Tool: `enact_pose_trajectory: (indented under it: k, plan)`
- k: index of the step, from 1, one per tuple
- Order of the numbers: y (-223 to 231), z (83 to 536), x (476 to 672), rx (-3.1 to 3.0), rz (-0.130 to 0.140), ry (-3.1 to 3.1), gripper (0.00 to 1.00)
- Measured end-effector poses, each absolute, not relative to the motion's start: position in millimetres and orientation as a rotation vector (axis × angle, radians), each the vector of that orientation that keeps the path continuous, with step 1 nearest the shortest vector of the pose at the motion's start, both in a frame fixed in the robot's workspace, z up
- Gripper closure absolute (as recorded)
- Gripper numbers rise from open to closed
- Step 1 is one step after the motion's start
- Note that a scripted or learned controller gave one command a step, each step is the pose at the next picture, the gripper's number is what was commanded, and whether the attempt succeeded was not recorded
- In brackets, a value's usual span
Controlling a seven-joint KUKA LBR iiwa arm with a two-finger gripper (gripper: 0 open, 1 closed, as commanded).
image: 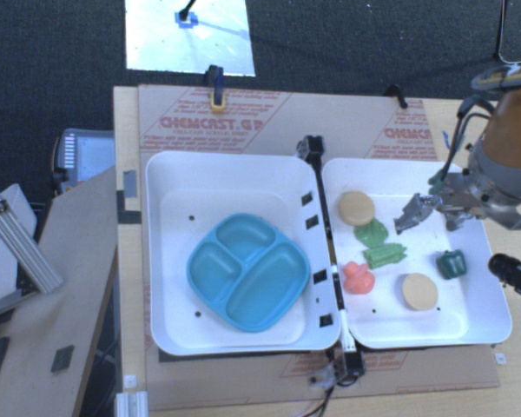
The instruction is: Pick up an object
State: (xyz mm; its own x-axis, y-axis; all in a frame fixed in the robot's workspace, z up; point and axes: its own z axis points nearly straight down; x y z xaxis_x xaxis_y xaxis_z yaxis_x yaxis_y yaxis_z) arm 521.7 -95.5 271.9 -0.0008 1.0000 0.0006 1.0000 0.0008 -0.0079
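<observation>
The right bin point(482, 324) holds several toy foods. A tan round piece point(357, 207) lies at its far left, with a green leafy piece point(372, 232) and a green pod point(384, 254) just below it. Nearer the front sit a pink piece point(358, 278), a second tan disc point(419, 291) and a dark green pepper point(451, 264). My gripper point(434, 215) hangs over the bin's upper right part, right of the tan round piece and above the pepper. Its fingers point(412, 213) stand apart with nothing between them.
The left bin point(169, 233) holds a blue divided plate point(247, 270). A black divider point(323, 233) with clips runs between the bins. The grey and orange arm point(508, 146) reaches in from the right. Both bins rest on cardboard point(243, 120).
</observation>
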Motion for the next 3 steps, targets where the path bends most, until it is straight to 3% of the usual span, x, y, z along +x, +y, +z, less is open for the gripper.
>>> enact_pose_trajectory:
  k: [1, 3]
  plan:
    - [-95.3, 276.6, 523.5, -2.219, -0.002, -2.226, 0.0]
    - [-97.2, 187.2, 531.2, -2.218, 0.003, -2.221, 0.0]
